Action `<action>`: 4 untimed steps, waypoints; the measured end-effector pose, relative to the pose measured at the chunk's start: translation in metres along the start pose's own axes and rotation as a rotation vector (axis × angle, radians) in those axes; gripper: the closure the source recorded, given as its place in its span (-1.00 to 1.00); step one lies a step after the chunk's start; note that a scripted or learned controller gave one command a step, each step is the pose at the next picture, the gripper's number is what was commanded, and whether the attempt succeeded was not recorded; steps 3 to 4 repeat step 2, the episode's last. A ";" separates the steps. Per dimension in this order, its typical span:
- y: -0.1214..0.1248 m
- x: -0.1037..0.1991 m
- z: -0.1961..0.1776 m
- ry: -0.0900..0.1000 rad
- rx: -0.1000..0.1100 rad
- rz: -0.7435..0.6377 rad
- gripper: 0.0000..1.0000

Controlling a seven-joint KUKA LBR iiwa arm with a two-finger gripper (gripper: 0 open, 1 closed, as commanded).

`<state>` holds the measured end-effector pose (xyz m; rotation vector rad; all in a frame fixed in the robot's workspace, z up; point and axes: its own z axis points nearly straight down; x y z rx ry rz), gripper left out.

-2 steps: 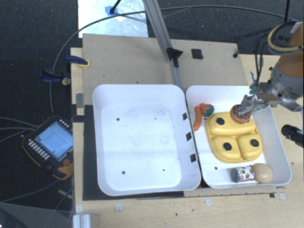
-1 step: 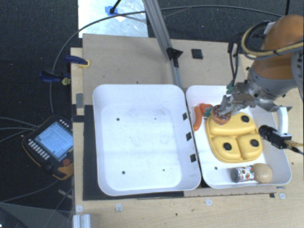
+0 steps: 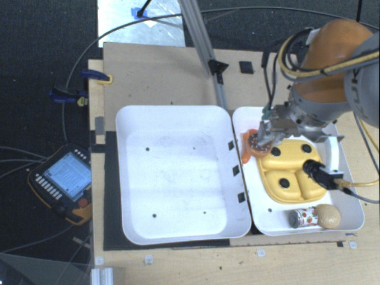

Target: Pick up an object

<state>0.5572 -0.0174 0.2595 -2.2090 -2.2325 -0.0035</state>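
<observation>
The two-finger gripper (image 3: 259,138) hangs low over the far left corner of the right-hand shallow white bin (image 3: 268,215), at the end of the grey arm that reaches in from the right. From this slanted view I cannot tell whether it is released or clenched, and nothing can be seen held in it.

Directly beneath it and a touch to its left lies a small flat orange plastic piece (image 3: 247,149), close against the bin's left wall. By my reading this is the object aimed at. The relation that matters is nearly vertical: the piece sits under the tool, offset slightly left and near, so the coming move looks like a short descent, not a sideways reach.

Just right of and nearer than the orange piece, touching or almost touching it, is a large yellow moulded plastic block with dark round holes (image 3: 289,170). It crowds the grasp on that side. The left-hand white bin (image 3: 172,171) lies well apart.
</observation>
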 end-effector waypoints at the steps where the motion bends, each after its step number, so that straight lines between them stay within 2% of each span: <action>1: -0.008 0.051 -0.001 0.000 0.001 0.000 1.00; 2: -0.014 0.106 0.022 0.000 0.003 0.000 1.00; 4: -0.014 0.106 0.022 0.000 0.003 0.000 1.00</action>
